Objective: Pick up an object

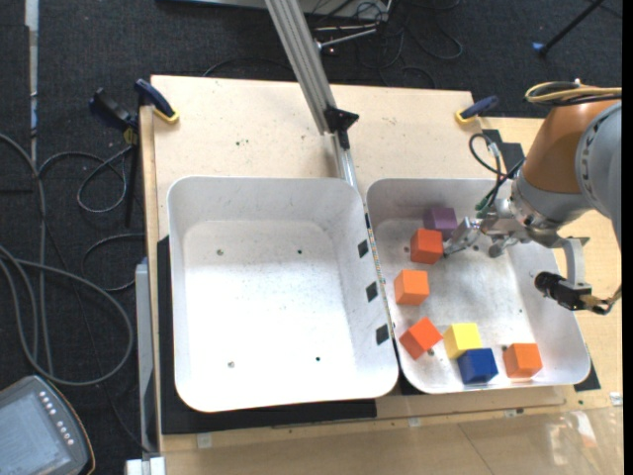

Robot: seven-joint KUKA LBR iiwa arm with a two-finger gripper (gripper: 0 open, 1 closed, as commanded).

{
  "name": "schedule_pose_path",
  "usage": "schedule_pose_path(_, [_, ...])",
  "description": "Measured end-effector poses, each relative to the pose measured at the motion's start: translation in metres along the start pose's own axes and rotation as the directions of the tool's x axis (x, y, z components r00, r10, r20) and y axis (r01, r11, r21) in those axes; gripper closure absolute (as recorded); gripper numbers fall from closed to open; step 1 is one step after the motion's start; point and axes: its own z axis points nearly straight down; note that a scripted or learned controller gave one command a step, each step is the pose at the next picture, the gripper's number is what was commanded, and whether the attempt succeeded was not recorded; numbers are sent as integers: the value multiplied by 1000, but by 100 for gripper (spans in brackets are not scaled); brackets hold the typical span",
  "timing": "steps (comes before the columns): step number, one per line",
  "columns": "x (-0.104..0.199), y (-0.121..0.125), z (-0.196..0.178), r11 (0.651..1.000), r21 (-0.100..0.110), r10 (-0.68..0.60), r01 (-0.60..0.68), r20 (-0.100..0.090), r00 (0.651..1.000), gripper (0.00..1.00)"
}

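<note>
Several small blocks lie in the right bin (554,310). A purple block (440,217) sits at the back, with an orange block (426,245) just in front of it. Further forward are another orange block (411,286), a red-orange block (421,336), a yellow block (461,338), a blue block (478,365) and an orange block (522,359). My gripper (461,238) is low in the right bin, its tip right beside the purple block and the upper orange block. I see nothing clearly held in it.
The left bin (198,265) stands beside the right one; their walls meet at mid-bench. A slanted metal pole (302,57) reaches down to the back of that seam. Clamps (158,102) (477,109) grip the bench's back corners.
</note>
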Motion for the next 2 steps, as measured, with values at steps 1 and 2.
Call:
schedule_pose_path(1, [0,2,-14,1000,-7,0,0,2,1000,100])
schedule_pose_path(2, [-2,3,-57,1000,-10,0,0,2,1000,100])
